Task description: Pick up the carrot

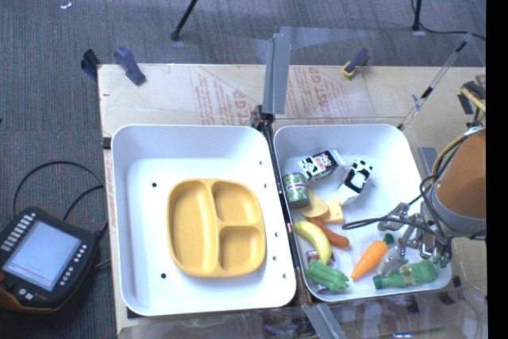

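Observation:
The carrot (368, 260) is orange with a green top and lies tilted in the front part of the right bin (397, 140). My gripper (406, 239) hangs just right of and above the carrot's green end, close to it. The arm's orange band (468, 185) shows at the right edge. Whether anything is held cannot be made out.
Around the carrot lie a green bottle (406, 275), a banana (311, 237), a thin orange piece (337, 236), a green vegetable (327, 275), a can (295, 188) and two cow-print cartons (319, 164). The left bin (143, 163) holds a yellow divided plate (178, 206).

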Available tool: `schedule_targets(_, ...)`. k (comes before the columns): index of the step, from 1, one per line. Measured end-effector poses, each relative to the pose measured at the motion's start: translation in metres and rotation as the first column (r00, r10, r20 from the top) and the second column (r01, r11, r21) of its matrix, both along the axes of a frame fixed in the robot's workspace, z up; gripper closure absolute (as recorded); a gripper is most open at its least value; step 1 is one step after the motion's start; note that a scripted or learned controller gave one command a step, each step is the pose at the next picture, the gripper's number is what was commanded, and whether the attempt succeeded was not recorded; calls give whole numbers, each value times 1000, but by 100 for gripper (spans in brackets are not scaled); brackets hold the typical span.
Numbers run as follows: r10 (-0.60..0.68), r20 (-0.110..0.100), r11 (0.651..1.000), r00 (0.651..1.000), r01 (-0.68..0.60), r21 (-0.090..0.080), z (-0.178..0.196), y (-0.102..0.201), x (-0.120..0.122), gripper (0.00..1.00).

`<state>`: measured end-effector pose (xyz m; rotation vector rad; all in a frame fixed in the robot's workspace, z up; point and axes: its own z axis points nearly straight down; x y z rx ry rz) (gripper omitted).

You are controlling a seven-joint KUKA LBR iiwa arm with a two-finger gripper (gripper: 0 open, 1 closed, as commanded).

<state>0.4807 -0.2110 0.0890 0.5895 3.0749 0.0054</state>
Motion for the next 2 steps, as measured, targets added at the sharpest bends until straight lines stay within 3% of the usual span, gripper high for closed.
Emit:
schedule_targets(1, -9, -6, 1000, 1000, 9, 5, 7, -1, -1, 100)
schedule_targets(2, -321, -14, 947, 947, 321, 0, 103, 28, 40, 100)
